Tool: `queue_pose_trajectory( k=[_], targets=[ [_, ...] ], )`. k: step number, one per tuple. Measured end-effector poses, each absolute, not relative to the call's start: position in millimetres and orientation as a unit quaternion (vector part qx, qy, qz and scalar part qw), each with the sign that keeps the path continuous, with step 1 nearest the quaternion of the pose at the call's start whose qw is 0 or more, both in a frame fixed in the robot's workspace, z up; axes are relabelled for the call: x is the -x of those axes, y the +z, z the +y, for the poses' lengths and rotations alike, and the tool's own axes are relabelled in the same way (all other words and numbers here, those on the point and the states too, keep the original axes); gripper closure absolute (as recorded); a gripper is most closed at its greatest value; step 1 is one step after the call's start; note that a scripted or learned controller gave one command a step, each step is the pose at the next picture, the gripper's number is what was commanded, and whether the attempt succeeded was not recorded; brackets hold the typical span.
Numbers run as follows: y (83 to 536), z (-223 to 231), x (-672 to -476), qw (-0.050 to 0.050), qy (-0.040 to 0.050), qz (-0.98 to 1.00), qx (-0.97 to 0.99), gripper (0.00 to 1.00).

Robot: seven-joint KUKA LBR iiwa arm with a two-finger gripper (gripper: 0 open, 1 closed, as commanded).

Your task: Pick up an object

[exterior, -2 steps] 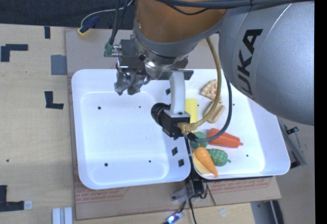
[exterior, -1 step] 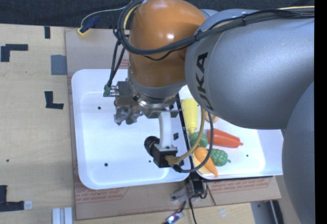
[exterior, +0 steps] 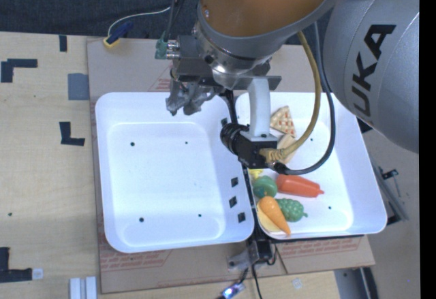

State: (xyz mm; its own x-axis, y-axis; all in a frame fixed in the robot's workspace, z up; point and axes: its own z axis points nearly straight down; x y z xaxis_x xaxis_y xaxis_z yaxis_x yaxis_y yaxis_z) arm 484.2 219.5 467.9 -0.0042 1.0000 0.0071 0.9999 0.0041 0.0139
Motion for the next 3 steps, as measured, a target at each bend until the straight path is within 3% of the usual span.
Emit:
queue_pose_trajectory(
  k=[1,2,3],
  targets=[
    [347,234,-482.4,-0.002,-0.005,0.708,-0.706,1.0],
    [274,233,-482.3,-0.001,-0.0045,0.707,-0.707,1.0],
    [341,234,-483.6,0.0,0.0013,0.708,-0.706,1.0]
  ],
)
